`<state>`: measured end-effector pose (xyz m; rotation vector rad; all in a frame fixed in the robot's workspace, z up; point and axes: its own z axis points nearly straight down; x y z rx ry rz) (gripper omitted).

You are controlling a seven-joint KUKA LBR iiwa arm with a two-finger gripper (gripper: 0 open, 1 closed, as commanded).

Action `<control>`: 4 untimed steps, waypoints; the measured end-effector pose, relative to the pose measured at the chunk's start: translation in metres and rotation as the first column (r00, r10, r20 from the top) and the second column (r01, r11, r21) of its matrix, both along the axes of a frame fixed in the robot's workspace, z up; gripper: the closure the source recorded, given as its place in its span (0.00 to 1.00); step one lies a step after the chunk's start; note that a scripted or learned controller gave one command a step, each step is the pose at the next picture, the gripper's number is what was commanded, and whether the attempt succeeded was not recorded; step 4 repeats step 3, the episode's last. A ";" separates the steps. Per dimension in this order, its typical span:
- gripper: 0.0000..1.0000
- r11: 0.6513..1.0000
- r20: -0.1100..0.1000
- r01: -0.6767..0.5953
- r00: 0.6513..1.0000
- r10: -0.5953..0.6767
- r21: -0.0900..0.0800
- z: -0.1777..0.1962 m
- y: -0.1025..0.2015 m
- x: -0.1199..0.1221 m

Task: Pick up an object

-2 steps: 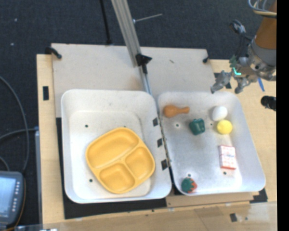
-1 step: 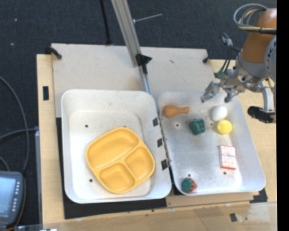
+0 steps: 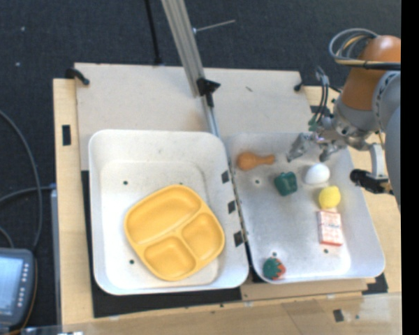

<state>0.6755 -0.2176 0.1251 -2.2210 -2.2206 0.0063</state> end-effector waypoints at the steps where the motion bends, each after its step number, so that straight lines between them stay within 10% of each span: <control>1: 0.00 1.000 0.002 -0.002 1.000 0.002 -0.001 -0.025 -0.001 0.000; 2: 1.00 1.000 0.008 -0.004 1.000 0.004 -0.004 -0.011 -0.002 0.002; 4: 1.00 1.000 0.012 -0.005 1.000 0.005 -0.001 0.049 -0.006 0.012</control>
